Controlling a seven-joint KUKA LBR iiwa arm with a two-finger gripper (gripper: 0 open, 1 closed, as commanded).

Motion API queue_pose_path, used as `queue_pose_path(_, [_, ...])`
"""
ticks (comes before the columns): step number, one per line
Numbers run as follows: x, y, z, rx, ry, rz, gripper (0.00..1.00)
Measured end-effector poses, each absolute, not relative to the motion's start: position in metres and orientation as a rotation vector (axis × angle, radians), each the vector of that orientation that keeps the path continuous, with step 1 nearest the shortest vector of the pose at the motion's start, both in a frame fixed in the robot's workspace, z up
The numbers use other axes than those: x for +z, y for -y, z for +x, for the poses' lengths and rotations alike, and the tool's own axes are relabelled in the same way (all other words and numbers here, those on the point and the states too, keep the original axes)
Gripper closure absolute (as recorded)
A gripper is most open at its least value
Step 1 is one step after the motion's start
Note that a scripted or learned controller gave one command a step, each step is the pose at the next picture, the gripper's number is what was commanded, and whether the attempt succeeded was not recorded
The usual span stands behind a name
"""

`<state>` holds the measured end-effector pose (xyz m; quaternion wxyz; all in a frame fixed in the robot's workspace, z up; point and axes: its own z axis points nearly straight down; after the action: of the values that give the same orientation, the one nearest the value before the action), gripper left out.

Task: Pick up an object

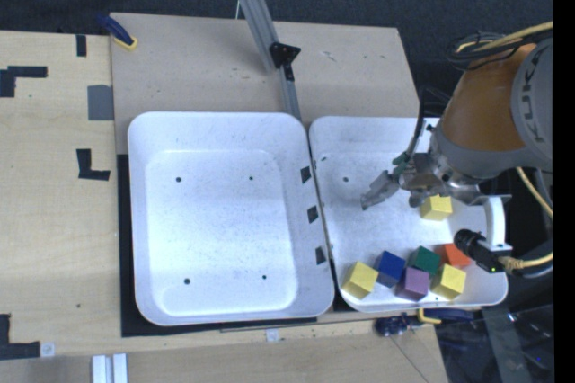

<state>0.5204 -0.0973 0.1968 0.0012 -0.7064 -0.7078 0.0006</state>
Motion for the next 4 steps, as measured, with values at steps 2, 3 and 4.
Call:
queue_pose_path(2, [0.152, 0.092, 0.517, 0.006, 2.219, -2.217, 0.00])
queue_pose_path(3, [0.098, 0.091, 0.515, 0.009, 2.217, -2.216, 0.00])
queue_pose_path(4, [0.110, 0.091, 0.516, 0.004, 2.220, -2.216, 1.00])
